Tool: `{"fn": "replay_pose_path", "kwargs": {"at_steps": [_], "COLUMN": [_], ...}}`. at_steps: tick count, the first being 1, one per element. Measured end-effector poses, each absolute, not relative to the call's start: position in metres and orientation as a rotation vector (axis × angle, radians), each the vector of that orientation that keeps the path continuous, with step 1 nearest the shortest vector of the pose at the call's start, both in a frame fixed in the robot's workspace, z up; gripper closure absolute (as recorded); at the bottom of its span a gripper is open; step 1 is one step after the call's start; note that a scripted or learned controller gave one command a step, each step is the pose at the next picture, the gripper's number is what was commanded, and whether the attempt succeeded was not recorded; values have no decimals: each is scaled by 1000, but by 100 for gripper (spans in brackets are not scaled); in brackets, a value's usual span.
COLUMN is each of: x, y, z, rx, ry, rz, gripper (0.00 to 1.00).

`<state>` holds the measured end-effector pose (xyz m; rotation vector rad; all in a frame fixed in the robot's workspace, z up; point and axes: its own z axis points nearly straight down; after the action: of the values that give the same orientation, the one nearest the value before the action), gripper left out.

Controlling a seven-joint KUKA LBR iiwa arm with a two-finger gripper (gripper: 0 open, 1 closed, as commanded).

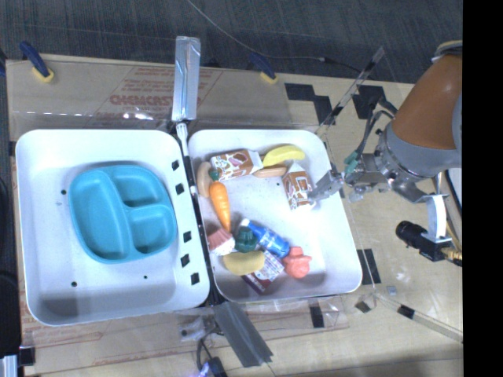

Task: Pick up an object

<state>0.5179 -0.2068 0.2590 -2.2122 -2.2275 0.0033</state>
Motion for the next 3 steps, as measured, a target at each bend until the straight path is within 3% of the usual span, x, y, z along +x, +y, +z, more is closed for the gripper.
{"fn": "replay_pose_path", "kwargs": {"at_steps": [1, 2, 3], "x": [477, 481, 481], "y": [-176, -130, -131], "z": [157, 95, 105], "rx": [-2007, -1889, -1883], "ry": [-2407, -2520, -2524], "rz": [5, -11, -9], "gripper": [0, 0, 100]}}
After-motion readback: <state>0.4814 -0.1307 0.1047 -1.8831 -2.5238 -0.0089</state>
